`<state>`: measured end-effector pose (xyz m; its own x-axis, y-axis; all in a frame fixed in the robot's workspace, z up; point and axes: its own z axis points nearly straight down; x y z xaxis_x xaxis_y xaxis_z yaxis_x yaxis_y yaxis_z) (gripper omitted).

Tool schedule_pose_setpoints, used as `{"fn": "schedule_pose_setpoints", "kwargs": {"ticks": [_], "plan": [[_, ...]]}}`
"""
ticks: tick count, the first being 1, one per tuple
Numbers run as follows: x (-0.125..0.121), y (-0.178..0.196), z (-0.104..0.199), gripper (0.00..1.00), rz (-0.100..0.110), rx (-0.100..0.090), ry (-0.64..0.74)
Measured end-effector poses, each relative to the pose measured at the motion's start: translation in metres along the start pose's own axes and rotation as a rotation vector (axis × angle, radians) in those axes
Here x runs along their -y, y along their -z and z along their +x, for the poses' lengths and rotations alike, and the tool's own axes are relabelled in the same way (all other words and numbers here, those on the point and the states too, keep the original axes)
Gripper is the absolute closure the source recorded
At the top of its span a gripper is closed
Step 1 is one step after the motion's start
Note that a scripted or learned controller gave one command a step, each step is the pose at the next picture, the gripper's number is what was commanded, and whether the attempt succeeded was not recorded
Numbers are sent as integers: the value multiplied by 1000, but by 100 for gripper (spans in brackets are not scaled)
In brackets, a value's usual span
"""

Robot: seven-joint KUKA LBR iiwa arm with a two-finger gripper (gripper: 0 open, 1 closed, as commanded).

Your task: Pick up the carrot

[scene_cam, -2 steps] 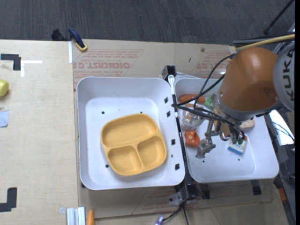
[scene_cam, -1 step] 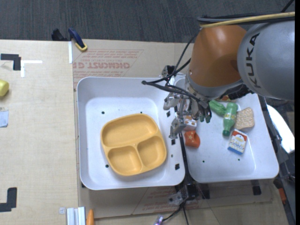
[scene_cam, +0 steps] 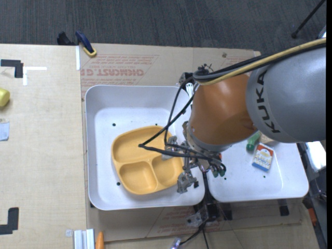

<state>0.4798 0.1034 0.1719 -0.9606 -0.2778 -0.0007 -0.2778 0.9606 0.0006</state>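
Observation:
My gripper [scene_cam: 183, 182] hangs low over the front right corner of the left bin [scene_cam: 98, 154], just off the right edge of a yellow divided plate [scene_cam: 136, 160]. The arm's orange band and grey wrist cover the seam between the two bins and whatever lies beneath them. Black cables run from the wrist across the plate's right side.
The right bin [scene_cam: 290, 185] holds a green item [scene_cam: 252, 140] and a small red, white and blue carton [scene_cam: 263, 157] close to the arm. A yellow object [scene_cam: 3, 97] lies on the bench far left. A small orange piece [scene_cam: 99, 237] pokes in at the bottom edge.

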Motion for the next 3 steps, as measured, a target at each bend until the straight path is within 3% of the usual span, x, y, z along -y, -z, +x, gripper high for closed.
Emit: {"fn": "schedule_pose_setpoints", "kwargs": {"ticks": [1,2,3], "plan": [[11,-79,-32,0,1,1,197],[13,-73,-30,100,1,-8,192],[-1,-78,-47,100,6,-1,445]]}}
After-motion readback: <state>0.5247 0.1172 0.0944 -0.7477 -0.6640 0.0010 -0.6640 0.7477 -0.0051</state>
